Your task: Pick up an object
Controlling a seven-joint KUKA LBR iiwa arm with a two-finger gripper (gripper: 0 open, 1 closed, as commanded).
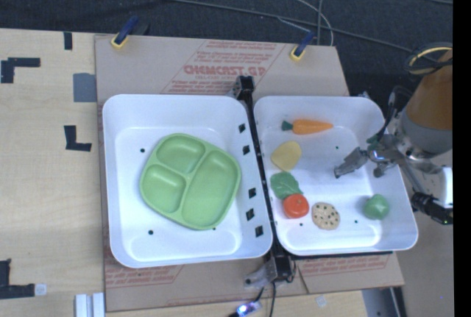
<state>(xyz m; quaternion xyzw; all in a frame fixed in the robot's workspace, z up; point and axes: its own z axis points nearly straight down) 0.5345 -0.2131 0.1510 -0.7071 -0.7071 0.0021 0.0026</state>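
Observation:
The right bin (383,238) holds an orange carrot (310,126), a pale yellow piece (286,155), a green leafy piece (283,182), a red tomato (296,205), a speckled cookie (325,215) and a small green ball (376,206). My gripper (362,165) hangs over the right half of this bin, above bare floor between the carrot and the green ball. Its fingers (344,168) are spread open with nothing between them. The green ball lies just below and right of it.
A green divided plate (191,179) lies in the left bin (118,161). A black divider (254,161) runs between the bins. Cables (324,10) trail across the dark floor behind. Yellow clamps (124,34) hold the cardboard base.

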